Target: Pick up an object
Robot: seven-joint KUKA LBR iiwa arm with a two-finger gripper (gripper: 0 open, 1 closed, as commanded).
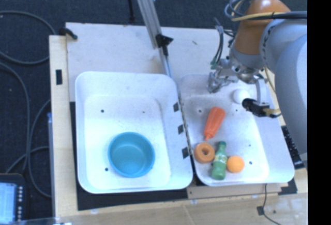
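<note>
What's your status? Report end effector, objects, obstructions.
End effector over right bin's far edge, nothing seen held. Carrot, orange ring, green bottle, orange ball, white ball unpicked. Blue bowl in left bin.

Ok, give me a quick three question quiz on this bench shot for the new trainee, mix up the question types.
1. True or false: the blue bowl lies in the same bin as the carrot.
2. Which thing touches the green bottle on its right side? A) orange ball B) white ball C) blue bowl
3. Fill in: the end effector hovers over the far part of the ______ bin.

Key
1. False: the bowl is in the left bin.
2. A
3. right
</note>
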